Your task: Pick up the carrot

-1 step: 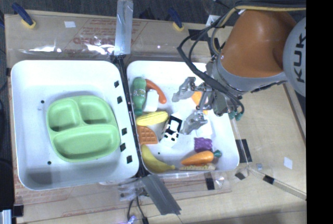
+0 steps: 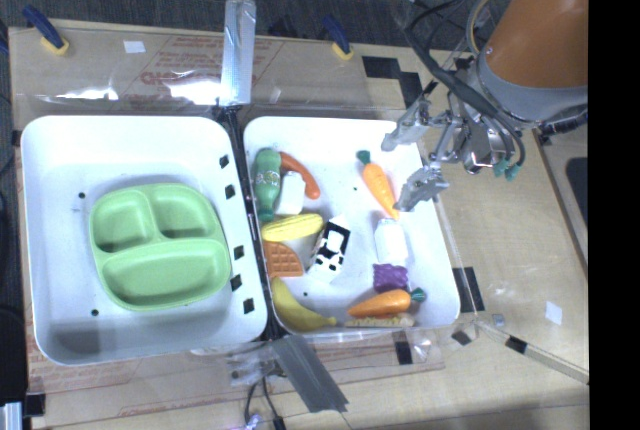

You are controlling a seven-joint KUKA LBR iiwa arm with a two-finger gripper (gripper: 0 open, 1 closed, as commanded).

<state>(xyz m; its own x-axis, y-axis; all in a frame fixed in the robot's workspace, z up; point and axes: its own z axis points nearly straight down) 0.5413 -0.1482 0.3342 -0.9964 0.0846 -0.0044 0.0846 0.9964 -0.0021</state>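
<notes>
Carrot (image 2: 378, 188): light, stiff, slick toy, I judge; grasp mid-body. Lies just left of my pincer (image 2: 418, 158), spread wide, empty.

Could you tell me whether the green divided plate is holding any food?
Empty: the green plate sits alone in the left bin, compartments bare.
</notes>
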